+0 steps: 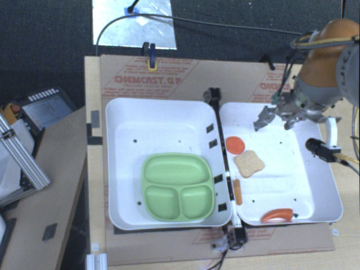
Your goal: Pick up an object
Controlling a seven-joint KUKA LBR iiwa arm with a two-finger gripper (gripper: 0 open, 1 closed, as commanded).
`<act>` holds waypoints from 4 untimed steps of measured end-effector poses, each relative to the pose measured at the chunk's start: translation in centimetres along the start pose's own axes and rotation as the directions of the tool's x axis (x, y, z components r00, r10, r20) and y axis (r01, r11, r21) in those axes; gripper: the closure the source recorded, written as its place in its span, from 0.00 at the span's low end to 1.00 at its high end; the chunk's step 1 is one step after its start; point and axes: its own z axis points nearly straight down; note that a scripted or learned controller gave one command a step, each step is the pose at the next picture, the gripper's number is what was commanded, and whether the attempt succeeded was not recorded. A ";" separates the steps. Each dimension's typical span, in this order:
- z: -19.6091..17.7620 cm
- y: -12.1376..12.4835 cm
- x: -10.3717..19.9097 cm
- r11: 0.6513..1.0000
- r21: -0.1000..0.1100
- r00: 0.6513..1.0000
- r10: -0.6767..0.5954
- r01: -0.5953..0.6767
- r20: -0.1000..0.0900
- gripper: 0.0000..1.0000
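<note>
In the right bin (315, 179) lie a round red-orange slice (235, 145), a tan bread-shaped piece (248, 163), a thin orange stick (237, 192) along the left wall, and an orange-red curved piece (277, 215) near the front wall. My gripper (277, 119) hangs above the bin's far part, up and to the right of the red slice, apart from all the pieces. Its two fingers stand spread with nothing between them.
The left bin (121, 151) holds a green three-compartment tray (176, 186). A black divider with clips (220, 151) runs between the bins. A black cylindrical part (320, 149) juts over the right bin's right wall. Cables hang near the arm.
</note>
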 end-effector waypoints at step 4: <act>10.7 -0.6 1.3 1.000 -0.014 1.000 0.001 -0.001 0.002 0.00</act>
